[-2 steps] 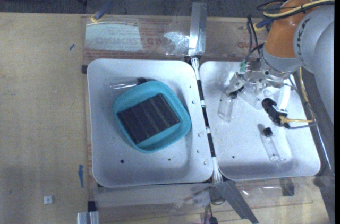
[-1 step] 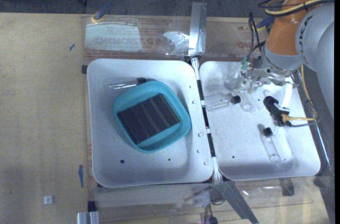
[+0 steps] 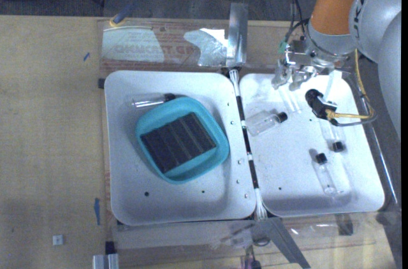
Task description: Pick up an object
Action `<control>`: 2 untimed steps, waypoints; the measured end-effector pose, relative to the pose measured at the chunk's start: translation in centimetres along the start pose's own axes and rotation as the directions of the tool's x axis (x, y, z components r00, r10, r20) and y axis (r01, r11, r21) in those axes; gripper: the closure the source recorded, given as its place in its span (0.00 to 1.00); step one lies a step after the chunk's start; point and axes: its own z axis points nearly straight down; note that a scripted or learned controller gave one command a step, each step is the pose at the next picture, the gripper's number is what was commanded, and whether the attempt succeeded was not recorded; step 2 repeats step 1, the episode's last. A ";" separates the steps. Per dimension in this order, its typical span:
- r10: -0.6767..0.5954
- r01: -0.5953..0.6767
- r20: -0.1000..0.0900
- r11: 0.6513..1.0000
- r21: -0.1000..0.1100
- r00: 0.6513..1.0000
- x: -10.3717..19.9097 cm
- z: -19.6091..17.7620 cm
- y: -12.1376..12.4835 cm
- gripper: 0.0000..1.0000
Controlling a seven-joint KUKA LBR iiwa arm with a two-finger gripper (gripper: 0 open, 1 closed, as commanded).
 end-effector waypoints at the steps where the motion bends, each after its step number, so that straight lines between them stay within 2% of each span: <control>1: 0.236 -0.236 0.001 0.972 -0.001 0.972 -4.9 -3.4 0.4 1.00; 2: 0.236 -0.236 0.001 0.972 -0.001 0.972 -4.9 -3.4 0.4 1.00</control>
